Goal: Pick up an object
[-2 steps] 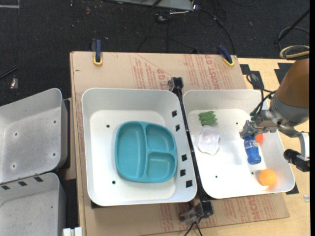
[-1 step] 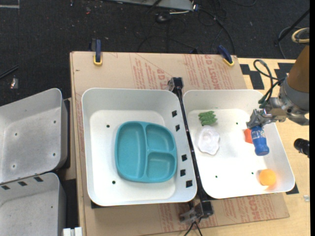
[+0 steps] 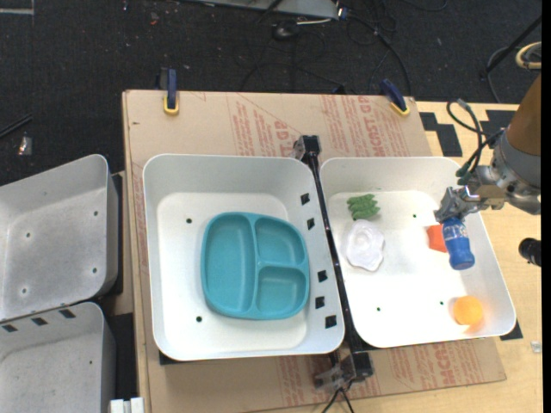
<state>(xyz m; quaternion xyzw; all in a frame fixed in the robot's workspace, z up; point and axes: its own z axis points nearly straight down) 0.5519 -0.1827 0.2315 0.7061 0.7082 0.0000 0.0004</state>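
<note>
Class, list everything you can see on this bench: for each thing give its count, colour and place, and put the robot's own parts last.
Bins: 2, white, side by side on the bench; left bin, right bin.
Divided tray: 1, teal, middle of left bin.
Green object: 1, green, upper left of right bin.
White object: 1, white, below the green object.
Bottle: 1, blue, right side of right bin.
Orange block: 1, orange-red, touching the bottle's left side.
Ball: 1, orange, lower right corner.
Clamps: 2, blue-yellow, bench's far edge.
Gripper: 1, grey, above the bottle.
</note>
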